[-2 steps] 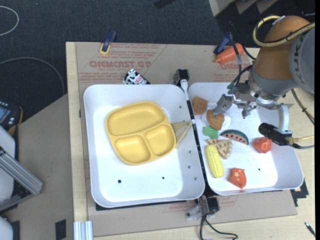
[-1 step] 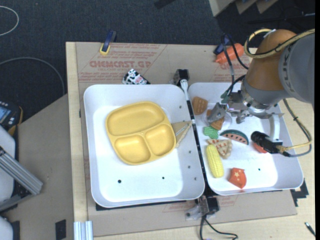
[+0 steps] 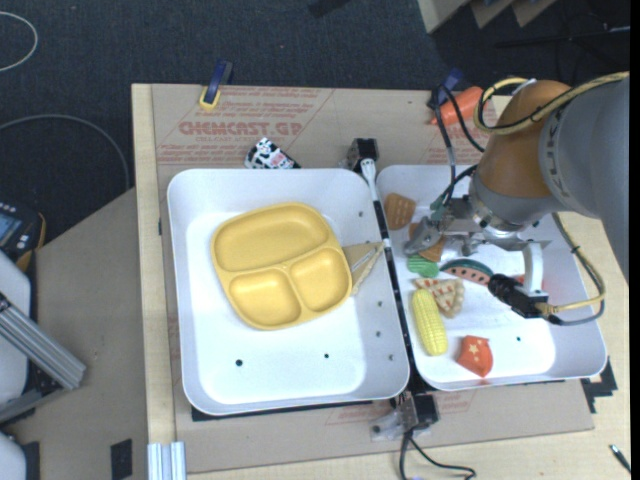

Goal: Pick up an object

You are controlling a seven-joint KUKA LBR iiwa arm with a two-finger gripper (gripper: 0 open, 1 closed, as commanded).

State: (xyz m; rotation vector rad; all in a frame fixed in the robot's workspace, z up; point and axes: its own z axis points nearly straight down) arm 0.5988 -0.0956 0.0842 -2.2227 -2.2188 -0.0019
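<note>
Dark carpet is surrounding the pale printed board you are looking down on, and a yellow and blue clamp is sitting at its upper-left edge. A small black and white object is lying on the board just above the left bin. That bin is holding a yellow divided plate, which is lying flat in its upper half. A tan wedge is resting between the plate and the bin's right wall.

Moving right, you are seeing the things to pick all lying in the left half of the right bin. A tan piece is lying near the upper-left corner and a green piece below it. Lower down are a corn cob, a waffle-like wedge touching the cob, a watermelon slice and a red piece near the lower edge.

The gripper is hanging over the upper left of this bin, between the tan piece and the green piece. You cannot tell whether it is spread or closed, nor whether it is touching anything. The grey and orange arm is reaching in from the upper right.
</note>
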